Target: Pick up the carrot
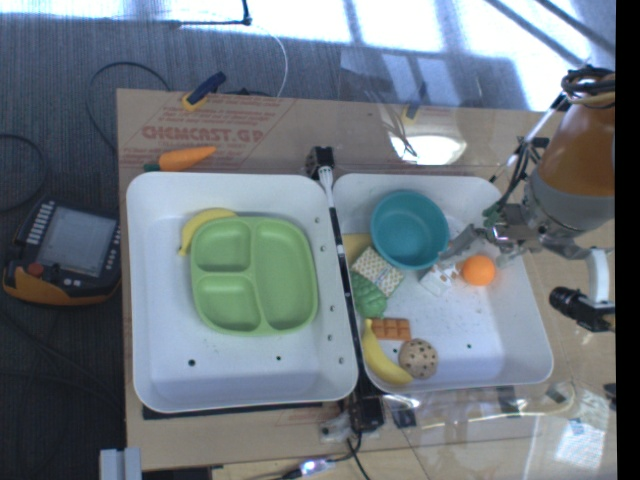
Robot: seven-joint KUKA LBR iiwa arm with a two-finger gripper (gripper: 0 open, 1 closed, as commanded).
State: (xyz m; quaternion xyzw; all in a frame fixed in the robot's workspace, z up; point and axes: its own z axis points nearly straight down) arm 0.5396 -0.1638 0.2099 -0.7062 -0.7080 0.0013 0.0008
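Nearest the camera, in the right bin, a speckled tan ball sits just beside a curved yellow banana, with a ridged orange-brown block and a green lumpy piece next behind them — all small, smooth, plastic-looking toys. A little farther back in that bin a round orange fruit lies near the gripper, which hangs low over the bin floor beside a glossy teal bowl; whether it stands wide or narrow I cannot tell, and nothing shows as held. The left bin carries a pale green divided tray with a second yellow banana tucked against its far-left corner.

The carrot lies beyond both bins, out on the brown desk past the left bin's far-left corner — a slim, tapered orange cone, matte and smooth. Its long axis runs roughly left to right in the view, slightly tilted, thick end to the right and a pale green tip to the left. From the gripper it lies well apart, far to the view's left and somewhat farther back, across the whole left bin. By my judgement the coming move turns on that long crossing, then closing across the carrot's narrow width, not along its length. A small yellow-and-blue clip rests farther back still.
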